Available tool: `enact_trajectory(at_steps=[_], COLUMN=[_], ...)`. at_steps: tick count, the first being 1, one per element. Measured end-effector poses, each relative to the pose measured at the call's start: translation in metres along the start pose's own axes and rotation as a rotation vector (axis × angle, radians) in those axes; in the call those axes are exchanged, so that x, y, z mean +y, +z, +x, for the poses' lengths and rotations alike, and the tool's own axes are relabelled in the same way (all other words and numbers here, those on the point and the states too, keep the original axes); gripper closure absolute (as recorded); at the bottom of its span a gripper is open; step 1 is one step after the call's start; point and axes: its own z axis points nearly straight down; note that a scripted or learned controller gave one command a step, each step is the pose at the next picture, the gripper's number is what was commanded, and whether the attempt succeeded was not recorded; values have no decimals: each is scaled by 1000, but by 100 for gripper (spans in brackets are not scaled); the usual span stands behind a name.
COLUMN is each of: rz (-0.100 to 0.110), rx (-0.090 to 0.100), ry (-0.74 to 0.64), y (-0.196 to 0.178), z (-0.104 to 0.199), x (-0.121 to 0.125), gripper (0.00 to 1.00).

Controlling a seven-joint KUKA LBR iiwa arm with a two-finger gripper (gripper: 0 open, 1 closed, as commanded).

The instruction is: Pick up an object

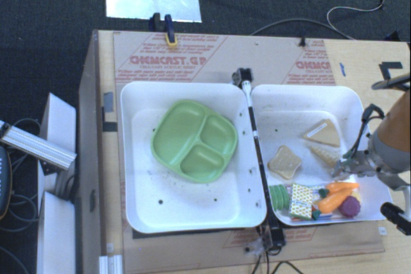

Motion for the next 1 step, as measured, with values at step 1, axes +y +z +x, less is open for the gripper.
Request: enact_trajectory(at_steps=[1], rz=[0], rx=[0], ry=[0], y=[0], z=[0], x=[0], gripper=[0])
